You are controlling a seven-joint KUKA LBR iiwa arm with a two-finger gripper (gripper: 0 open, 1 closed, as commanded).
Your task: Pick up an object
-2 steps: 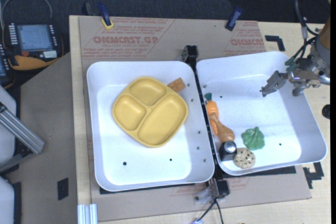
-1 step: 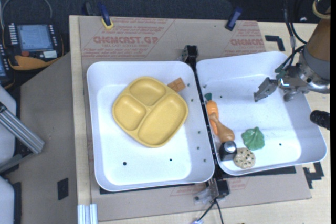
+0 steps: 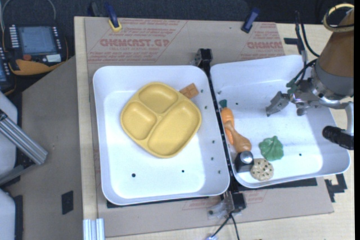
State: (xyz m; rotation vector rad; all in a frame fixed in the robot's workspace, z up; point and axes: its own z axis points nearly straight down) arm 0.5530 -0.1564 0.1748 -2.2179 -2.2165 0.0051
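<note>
A: Item one, candidates for pickup?
B: Right bin (image 3: pixel 292 73), near edge: carrot (image 3: pixel 229 127) along the divider, green leaf (image 3: pixel 272 147), cookie (image 3: pixel 261 168), small dark round piece (image 3: pixel 244 159) touching the cookie. None lifted.

A: Gripper?
B: Gripper (image 3: pixel 288 103) over the right bin's far half, above bare floor. Fingers spread, nothing between them.

A: Nearest item to it?
B: Leaf, apart from the fingers, nearer the camera. Carrot lies off to the left.

A: Step in hand?
B: Approach, by my reading. Next move calls for shifting over the leaf, lowering, then closing.

A: Other stock?
B: Left bin (image 3: pixel 112 137): yellow plate (image 3: pixel 161 119), small brown block (image 3: pixel 189 90) at its far edge.
</note>
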